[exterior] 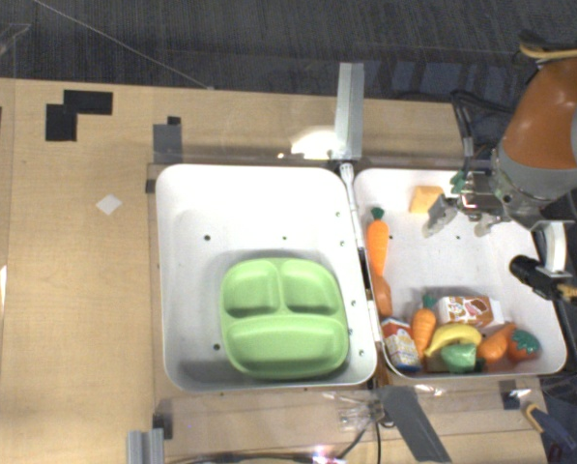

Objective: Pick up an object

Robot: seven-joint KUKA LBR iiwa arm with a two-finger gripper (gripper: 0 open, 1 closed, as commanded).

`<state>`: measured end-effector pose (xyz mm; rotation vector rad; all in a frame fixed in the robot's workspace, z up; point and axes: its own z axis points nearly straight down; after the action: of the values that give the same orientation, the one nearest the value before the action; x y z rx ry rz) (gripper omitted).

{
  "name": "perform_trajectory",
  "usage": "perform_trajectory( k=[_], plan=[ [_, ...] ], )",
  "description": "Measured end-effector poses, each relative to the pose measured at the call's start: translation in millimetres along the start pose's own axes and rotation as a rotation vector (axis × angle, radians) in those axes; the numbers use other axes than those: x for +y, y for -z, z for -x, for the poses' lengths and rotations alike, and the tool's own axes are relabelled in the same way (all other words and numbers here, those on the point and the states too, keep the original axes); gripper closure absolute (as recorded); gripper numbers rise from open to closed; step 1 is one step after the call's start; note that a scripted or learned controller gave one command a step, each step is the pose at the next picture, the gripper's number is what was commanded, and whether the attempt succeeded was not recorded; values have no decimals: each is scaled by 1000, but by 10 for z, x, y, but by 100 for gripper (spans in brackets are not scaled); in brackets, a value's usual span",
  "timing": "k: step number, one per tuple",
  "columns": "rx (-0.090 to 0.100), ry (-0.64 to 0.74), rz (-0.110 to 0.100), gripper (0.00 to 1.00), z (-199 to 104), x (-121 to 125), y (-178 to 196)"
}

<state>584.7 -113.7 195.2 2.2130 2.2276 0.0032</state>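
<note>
two white bins side by side on your bench, split by a metal divider post (pixel 350 114).

left bin (pixel 187 220): you've got one green divided plate (pixel 284 318), three compartments, sitting toward the near side, flat on the floor of the bin. nothing lies in its compartments.

right bin (pixel 520 269): all the toy food is here.
- carrot (pixel 376 243) lying lengthwise along the left wall, green top pointing to the far end.
- yellow cheese wedge (pixel 425 199) near the far wall, on its own, just left of the gripper.
- near-side cluster, all touching or overlapping: small printed box (pixel 465 309), banana (pixel 456 337) across the front of it, second carrot (pixel 422 329) upright-ish to its left, a red-and-white packet (pixel 397 342) in the near-left corner, a green piece (pixel 459 358) under the banana, and an orange/green vegetable (pixel 512 345) at the right end. you can't tell exactly what the last two are.

gripper (pixel 459 210): over the far part of the right bin, arm coming in from the right. fingers look spread apart, nothing between them. closest item is the cheese wedge, beside the left finger, not clamped. you can't tell from this angle if the fingertips touch the bin floor.
</note>
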Motion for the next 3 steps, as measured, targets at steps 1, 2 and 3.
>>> perform_trajectory(
  k=[1, 2, 3],
  plan=[
    [0, 74, 0, 0, -110, 257, -659],
    [-1, 116, 3, 0, -75, 823, -1031],
    [-2, 141, 10, 0, -223, 501, -1046]
  ],
)
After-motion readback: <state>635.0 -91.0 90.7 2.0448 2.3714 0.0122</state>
